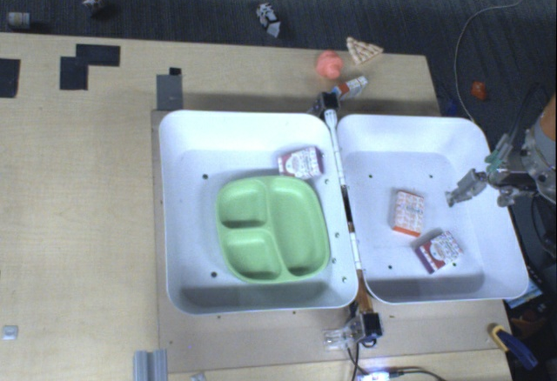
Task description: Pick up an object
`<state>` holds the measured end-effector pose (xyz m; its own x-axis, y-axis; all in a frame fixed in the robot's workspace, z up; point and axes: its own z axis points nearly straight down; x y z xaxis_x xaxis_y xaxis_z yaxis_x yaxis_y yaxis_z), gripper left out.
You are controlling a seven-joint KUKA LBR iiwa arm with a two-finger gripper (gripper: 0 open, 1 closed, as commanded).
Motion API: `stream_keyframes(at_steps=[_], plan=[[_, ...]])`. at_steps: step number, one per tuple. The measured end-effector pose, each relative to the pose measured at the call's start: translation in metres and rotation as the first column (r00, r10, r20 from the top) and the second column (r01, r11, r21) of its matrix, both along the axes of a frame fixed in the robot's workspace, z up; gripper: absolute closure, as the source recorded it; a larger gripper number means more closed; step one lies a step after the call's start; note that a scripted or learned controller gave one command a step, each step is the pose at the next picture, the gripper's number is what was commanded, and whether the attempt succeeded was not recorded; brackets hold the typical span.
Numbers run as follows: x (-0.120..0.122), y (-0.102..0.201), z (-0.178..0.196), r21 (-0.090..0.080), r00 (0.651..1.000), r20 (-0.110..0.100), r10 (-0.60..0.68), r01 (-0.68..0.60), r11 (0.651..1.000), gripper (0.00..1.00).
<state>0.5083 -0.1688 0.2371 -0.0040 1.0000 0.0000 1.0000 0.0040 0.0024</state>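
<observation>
Green divided tray (272, 228), white bins (178, 197), white-and-red patterned packet (407, 212), pink ball (329, 65), tan bench (78, 223)

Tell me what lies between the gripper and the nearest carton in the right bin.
In the camera view, only bare white bin floor separates the gripper from the orange-edged carton.

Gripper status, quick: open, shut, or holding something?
Gripper: cannot be told at this size; nothing visibly in it. It hangs over the right bin, apart from the two packets.

The pale wooden desk (78, 223) carries two white bins touching side by side: the left bin (187, 223) and the right bin (474, 153). Just behind the left bin's far right corner lie a pink ball (329, 64) and a small tube (352, 88).
</observation>
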Motion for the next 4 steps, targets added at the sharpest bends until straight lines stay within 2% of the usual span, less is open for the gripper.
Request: stream_keyframes(at_steps=[1, 2, 3, 4], plan=[[0.017, 0.038, -0.150, 0.000, 1.000, 0.007, 0.001, -0.001, 1.000, 0.00], [0.061, 0.085, -0.150, 0.000, 1.000, 0.007, 0.001, -0.001, 1.000, 0.00], [0.101, 0.073, -0.151, -0.001, 1.000, 0.004, 0.002, -0.002, 1.000, 0.00], [0.159, 0.084, -0.151, 0.000, 1.000, 0.003, 0.002, -0.002, 1.000, 0.00]])
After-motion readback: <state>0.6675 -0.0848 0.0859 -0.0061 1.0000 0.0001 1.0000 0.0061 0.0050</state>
